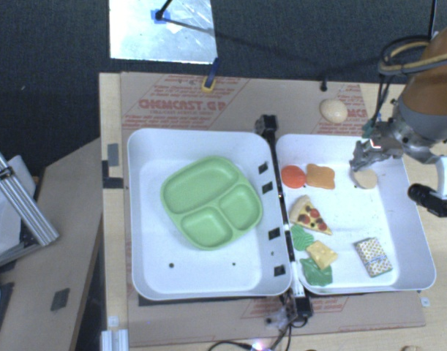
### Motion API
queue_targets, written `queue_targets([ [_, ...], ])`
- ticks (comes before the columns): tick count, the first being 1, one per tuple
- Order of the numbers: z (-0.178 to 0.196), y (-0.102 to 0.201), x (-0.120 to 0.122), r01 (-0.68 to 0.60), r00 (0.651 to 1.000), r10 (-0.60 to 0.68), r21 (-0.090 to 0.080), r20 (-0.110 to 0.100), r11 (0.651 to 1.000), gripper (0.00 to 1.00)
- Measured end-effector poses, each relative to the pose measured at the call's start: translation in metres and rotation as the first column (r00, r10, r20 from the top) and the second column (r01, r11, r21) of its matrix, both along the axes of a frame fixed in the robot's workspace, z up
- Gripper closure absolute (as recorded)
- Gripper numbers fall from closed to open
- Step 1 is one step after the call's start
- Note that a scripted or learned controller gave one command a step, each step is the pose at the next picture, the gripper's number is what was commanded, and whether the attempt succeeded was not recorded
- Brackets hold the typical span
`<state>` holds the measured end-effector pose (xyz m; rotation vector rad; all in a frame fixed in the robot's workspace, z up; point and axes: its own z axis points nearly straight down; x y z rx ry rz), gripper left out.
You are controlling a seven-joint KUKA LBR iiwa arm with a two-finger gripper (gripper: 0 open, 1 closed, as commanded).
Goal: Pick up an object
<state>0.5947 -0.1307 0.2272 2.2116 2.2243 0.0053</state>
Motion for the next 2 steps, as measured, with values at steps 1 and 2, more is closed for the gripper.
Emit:
queue_targets([
  [1, 0.009, 0.057, 0.012, -0.005, 1.0, 0.005, 0.003, -0.003, 1.0, 1.0],
  [2, 0.011, 0.111, 0.024, -0.005, 1.0, 0.005, 0.003, -0.002, 1.0, 1.0],
])
